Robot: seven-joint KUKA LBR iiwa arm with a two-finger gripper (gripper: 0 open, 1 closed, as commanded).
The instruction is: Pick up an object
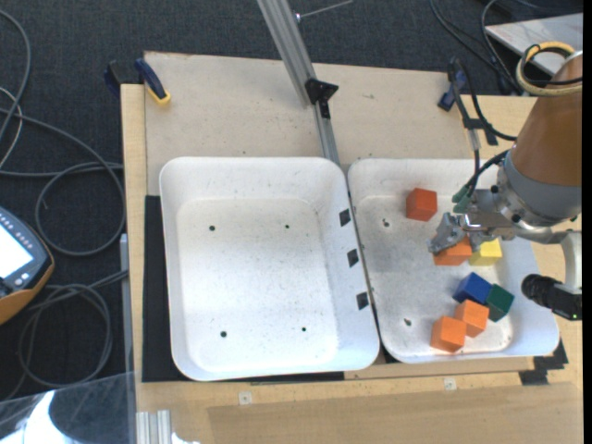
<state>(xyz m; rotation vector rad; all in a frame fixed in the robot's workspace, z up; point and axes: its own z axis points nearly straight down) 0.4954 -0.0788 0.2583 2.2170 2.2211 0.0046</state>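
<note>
robot lab: wooden bench (231,100) w/ two white bins (185,192), clamps (153,81), loose cables (55,183) on dark carpet.

Speckled matt white plastic bins (250,178), pale wooden bench (231,109), dull metal pole (287,35)

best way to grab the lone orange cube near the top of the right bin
Take the orange cube by two opposite flat side faces, coming straight down from above. It sits apart from the other blocks on the right bin floor, with open space on every side, so the gripper fingers should fit around it. Its flat, parallel faces probably suit a pinch.
</note>
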